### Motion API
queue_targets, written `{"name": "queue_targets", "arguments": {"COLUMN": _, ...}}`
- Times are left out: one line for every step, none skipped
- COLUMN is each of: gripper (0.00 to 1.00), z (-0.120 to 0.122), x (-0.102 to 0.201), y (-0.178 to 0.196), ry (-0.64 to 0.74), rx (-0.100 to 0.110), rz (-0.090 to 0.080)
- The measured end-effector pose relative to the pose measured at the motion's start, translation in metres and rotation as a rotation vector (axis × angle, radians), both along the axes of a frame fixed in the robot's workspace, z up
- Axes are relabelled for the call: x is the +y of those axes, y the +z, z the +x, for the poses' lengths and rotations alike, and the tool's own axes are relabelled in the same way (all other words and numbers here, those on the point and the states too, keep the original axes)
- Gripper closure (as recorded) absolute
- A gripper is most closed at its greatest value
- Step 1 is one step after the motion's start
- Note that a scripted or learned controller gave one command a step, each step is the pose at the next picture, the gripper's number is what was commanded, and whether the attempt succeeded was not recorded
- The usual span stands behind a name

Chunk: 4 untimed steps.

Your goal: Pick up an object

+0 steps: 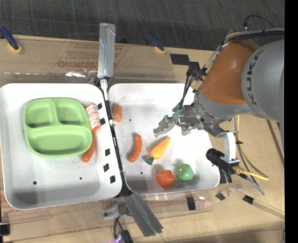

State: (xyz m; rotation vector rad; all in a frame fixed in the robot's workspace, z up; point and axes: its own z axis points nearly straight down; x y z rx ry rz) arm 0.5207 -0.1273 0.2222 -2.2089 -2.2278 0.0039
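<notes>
The carrot [160,147], orange with a green stub at its lower-left end, lies tilted near the middle of the right bin [138,97]. Taking the carrot as the landmark: just left of it lies a sausage [134,148], slanted and apart from it. Below the carrot sit a tomato [165,178] and, beside that on its right, a green pepper [184,172], both near the bin's lower wall. Up and to the left of the carrot, by the wall between the bins, lies a small orange piece [117,113].

Just above the carrot hovers the tool [164,127], at the end of the grey arm [262,80] with its orange band, which comes in from the carrot's right. I cannot tell how the tool's parts stand, and nothing shows gripped in it.

Well left of the carrot is the left bin [12,135], carrying a green divided tray [56,125]. At the tray's right edge lie a small labelled packet [93,116] and, below that, a second sausage [89,151].

Both bins rest on a worktop [47,54] covered with brown printed cardboard, held by blue clamps [10,39] along its far edge. A metal bar [106,49] stands above the gap between the bins. Beyond the worktop is dark carpeted floor [138,4]. Cables [250,171] trail to the right of the carrot, past the bin.
</notes>
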Motion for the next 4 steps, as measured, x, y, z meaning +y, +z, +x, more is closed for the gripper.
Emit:
{"name": "queue_targets", "arguments": {"gripper": 0.0, "z": -0.008, "x": -0.05, "y": -0.13, "ry": 0.258, "rx": -0.004, "rz": 0.0}}
{"name": "queue_targets", "arguments": {"gripper": 1.0, "z": -0.008, "x": -0.05, "y": -0.121, "ry": 0.262, "rx": -0.003, "rz": -0.001}}
{"name": "queue_targets", "arguments": {"gripper": 1.0, "z": -0.013, "x": -0.084, "y": 0.018, "ry": 0.37, "rx": -0.007, "rz": -0.002}}
{"name": "queue_targets", "arguments": {"gripper": 1.0, "z": 0.067, "x": -0.031, "y": 0.007, "ry": 0.205, "rx": -0.002, "rz": 0.0}}
